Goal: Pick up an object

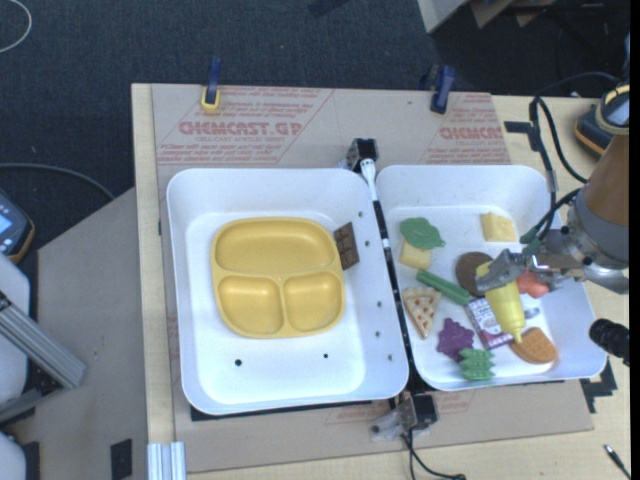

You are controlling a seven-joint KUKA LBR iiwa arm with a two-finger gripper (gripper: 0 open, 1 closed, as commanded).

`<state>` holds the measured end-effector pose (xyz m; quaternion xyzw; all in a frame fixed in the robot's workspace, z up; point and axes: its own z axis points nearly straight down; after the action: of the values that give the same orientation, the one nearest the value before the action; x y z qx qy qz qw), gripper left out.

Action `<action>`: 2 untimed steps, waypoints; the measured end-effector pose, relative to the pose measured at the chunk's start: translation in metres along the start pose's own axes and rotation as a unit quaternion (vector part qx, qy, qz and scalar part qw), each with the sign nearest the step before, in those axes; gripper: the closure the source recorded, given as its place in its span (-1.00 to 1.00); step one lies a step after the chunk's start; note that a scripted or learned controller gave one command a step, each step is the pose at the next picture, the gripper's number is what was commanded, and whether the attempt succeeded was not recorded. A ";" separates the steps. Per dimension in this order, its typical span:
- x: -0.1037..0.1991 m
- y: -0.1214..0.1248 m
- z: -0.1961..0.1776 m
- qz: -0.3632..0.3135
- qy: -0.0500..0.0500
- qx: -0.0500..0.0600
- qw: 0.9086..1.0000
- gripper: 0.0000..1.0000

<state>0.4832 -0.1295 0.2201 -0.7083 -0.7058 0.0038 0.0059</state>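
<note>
The right bin (460, 180) holds several toy foods: a green leaf (421, 233), a pale yellow block (415, 256), a yellow wedge (498, 227), a brown round cookie (470, 267), a green pod (443, 286), a pizza slice (422, 313), purple grapes (454, 338), a green piece (477, 365), a yellow bottle (509, 308), a red-and-white packet (484, 320) and an orange bun (536, 347). My gripper (503, 269) is low over the bottle's top end, beside the cookie. A red piece (533, 287) lies under the wrist.
The left bin (190, 298) carries a yellow divided plate (275, 276), with a brown chocolate piece (346, 246) at its right edge. A black divider clip (363, 152) sits between the bins. Cables and the arm fill the right side.
</note>
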 end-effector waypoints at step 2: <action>0.000 -0.001 0.057 -0.001 0.000 -0.003 1.000 -1.00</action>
<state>0.4810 -0.1296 0.1629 -0.7074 -0.7068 0.0019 0.0041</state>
